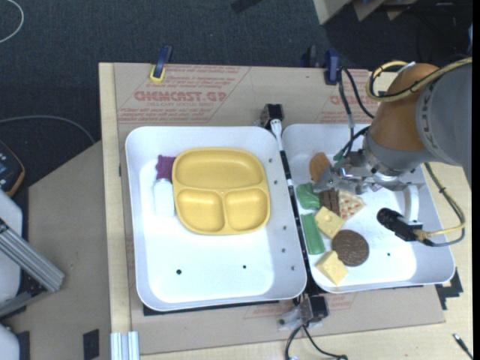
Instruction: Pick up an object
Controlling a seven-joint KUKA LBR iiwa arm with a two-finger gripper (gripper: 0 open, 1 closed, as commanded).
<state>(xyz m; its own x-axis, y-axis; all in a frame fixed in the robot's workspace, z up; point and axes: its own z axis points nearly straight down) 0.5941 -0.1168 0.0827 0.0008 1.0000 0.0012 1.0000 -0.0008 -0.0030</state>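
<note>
Gripper (335, 177) is low in the right bin (431, 265), over the food pile by the bin's left edge: pizza slice (349, 204), cheese (328, 221), cookie (350, 247). Can't tell its opening or whether anything's held. Nothing visibly lifted, so the pick isn't done.

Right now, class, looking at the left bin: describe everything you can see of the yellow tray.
The yellow tray is a smooth, plastic-looking dish with rounded corners and three wells: one long well across the far side, two smaller ones side by side nearer the camera. All three look bare. It lies flat, right way up, in the far half of the left bin. At its left edge it sits against a purple item and a white one, partly covering both.
</note>
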